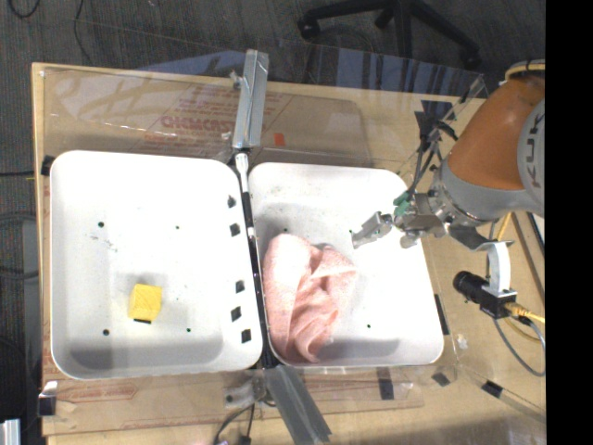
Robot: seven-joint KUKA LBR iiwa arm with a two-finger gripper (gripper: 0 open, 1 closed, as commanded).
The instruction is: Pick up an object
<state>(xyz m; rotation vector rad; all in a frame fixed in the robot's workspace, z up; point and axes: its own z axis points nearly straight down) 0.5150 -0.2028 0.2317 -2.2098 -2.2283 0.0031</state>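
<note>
A crumpled pink cloth (306, 290) lies in the right bin (408, 336), against its left wall. A small yellow block (145, 302) sits in the left bin (83, 211), near the front left. My gripper (390, 234) hovers over the right part of the right bin, just right of the cloth and a little above it. Its two grey fingers (372, 228) stand apart with nothing between them, so it is open.
A metal bar (248, 100) runs from the back of the bench down to the divide between the bins. The arm's orange band (500, 128) hangs over the right bin's far right corner.
</note>
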